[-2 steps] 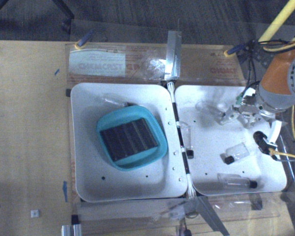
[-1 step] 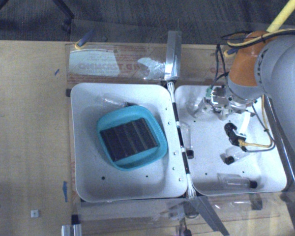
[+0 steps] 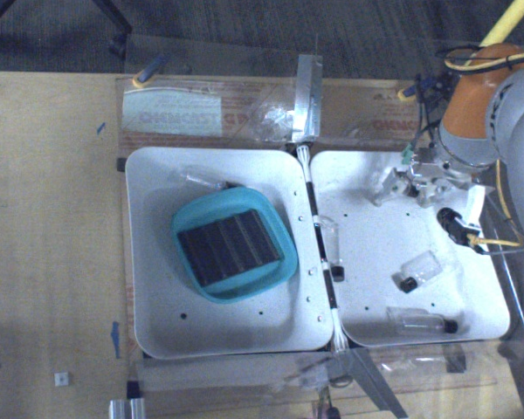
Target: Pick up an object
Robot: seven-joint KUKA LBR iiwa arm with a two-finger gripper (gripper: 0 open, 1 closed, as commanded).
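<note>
My gripper (image 3: 395,184) hangs over the back part of the right bin (image 3: 367,304), below the arm's orange band (image 3: 473,103). Nothing shows in its grasp. In front of it a small clear vial with a black cap (image 3: 417,271) lies on the bin floor. A second clear tube with a black cap (image 3: 419,322) rests near the bin's front wall. A third clear tube (image 3: 331,250) lies along the divider at the bin's left side. The left bin (image 3: 148,260) holds a teal tub with a dark ridged inside (image 3: 234,244).
A clear plastic scrap (image 3: 203,180) sits behind the teal tub. A metal bracket (image 3: 307,94) and a labelled plastic bag (image 3: 173,112) lie behind the bins. A black plug with a yellow cable (image 3: 454,223) hangs off the arm above the right bin.
</note>
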